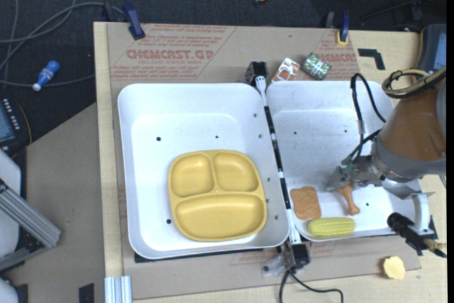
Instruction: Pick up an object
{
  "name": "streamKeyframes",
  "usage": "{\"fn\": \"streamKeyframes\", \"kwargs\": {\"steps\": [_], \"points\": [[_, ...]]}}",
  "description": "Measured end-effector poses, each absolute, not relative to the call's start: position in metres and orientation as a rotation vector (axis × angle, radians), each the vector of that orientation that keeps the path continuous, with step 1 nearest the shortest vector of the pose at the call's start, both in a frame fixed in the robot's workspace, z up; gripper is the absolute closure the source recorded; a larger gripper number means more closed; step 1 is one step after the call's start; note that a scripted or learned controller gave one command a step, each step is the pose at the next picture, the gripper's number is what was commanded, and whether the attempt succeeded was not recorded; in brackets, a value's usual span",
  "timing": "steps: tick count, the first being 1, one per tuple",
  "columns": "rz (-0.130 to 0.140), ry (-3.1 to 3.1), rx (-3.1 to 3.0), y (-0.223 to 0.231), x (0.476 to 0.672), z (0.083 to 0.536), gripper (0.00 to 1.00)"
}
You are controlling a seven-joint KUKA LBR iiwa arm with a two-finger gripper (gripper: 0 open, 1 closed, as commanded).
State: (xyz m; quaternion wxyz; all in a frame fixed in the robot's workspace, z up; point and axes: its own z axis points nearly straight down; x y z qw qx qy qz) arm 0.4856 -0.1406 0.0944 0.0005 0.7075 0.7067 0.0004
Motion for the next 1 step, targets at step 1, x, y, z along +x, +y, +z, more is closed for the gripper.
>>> {"fn": "streamKeyframes", "kwargs": {"steps": [1], "points": [[0.017,2.228,2.203,-0.0516,0.4816,0.2298,1.00]]}}
